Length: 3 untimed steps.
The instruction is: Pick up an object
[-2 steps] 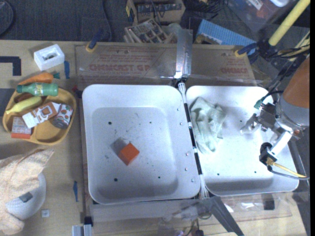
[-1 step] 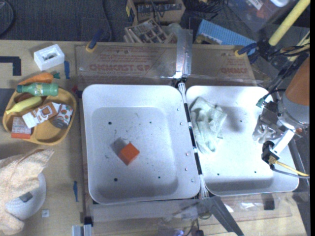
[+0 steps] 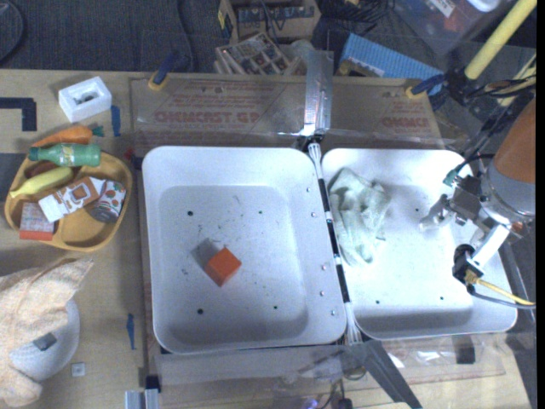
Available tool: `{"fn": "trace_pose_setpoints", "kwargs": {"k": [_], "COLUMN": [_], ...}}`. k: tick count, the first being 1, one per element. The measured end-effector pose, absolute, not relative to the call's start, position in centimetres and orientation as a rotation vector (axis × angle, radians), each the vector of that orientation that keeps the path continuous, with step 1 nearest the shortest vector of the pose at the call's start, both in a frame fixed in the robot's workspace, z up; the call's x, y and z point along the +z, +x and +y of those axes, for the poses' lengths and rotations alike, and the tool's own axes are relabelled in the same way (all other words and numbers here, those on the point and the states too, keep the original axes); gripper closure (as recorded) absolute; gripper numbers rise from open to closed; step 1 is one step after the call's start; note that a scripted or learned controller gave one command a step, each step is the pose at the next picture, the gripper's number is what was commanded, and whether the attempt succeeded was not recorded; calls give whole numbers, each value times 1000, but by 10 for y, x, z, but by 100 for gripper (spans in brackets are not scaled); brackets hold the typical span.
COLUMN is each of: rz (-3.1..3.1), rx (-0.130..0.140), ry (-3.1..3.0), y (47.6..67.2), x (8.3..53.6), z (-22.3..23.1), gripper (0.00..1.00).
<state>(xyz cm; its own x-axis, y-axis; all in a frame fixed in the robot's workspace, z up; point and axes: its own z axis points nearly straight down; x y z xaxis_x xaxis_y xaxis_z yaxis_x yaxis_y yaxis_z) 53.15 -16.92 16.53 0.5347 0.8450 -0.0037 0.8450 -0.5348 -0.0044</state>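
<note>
Hand [image 3: 436, 213], grip state unclear, right of crumpled pale cloth [image 3: 358, 211]: soft, light, probably best pinched at a raised fold.

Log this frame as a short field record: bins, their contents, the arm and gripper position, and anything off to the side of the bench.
left bin: holds an orange block beside a small grey piece
right bin: holds a crumpled pale cloth near its left wall
arm: enters from the right, over the right bin
gripper: over the right bin's right half, apart from the cloth; nothing seen between its fingers
side of bench: wooden bowl of toy food, white box, beige cloth
</note>
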Motion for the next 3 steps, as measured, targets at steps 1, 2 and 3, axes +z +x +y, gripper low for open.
{"fn": "trace_pose_setpoints", "kwargs": {"k": [1,2,3], "rz": [-1510,-1491,-1745], "rx": [4,4,2], "ry": [-2754,-2766,-2615], "y": [541,543,537], "x": [190,217,240], "z": [-170,-214,-212], "gripper": [0,0,0]}}
